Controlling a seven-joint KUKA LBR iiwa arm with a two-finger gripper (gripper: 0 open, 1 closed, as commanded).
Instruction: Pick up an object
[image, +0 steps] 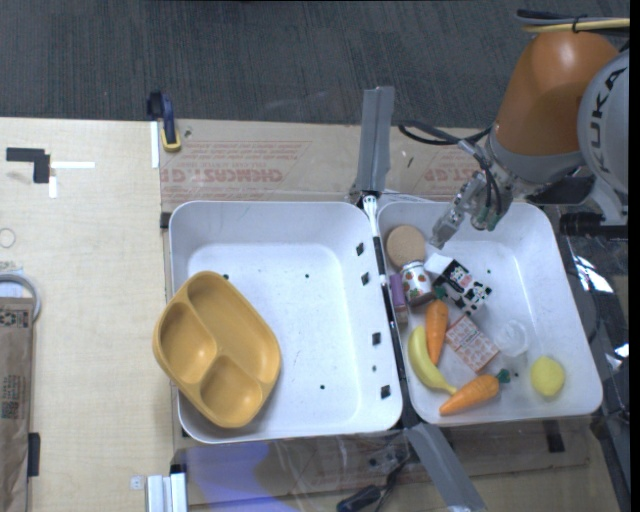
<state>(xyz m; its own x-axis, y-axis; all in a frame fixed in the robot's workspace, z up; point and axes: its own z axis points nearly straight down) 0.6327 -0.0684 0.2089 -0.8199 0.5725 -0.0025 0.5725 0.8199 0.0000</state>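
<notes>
Two white bins sit on the surface, and the tool (478, 212), its grip state impossible to tell, hovers over the right bin's (560, 250) back edge, apparently approaching, needing a descent toward the round tan cookie-like disc (405, 245) nearby.

Even overhead light, bright w/o harsh glare, soft shadows inside the white bins (300, 215), slight sheen on yellow tray (215, 348), dark floor up top, mild blur, low res overall

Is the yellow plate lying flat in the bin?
No, tilted. The yellow plate leans on the left bin's front-left rim, overhanging it.
</notes>
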